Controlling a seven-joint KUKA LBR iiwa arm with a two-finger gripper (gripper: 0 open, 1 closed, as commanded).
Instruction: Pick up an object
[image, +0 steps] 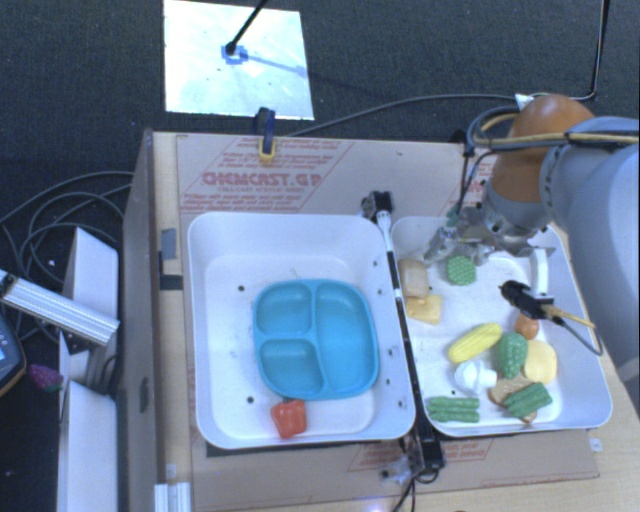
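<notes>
Corn cob (474, 342), long axis left-right

my one fixed camera looks down at a slant on both bins (200, 300), arm (590, 170) entering from right.

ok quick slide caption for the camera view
KUKA arm's gripper poised over a green toy in the right bin; blue tray in the left bin.

1. Desk (300, 165): brown board, red print along the far edge.
2. Two white bins side by side: left bin (215, 330), right bin (585, 395).
3. Yellow-and-blue clamp (266, 135) at the far edge.
</notes>
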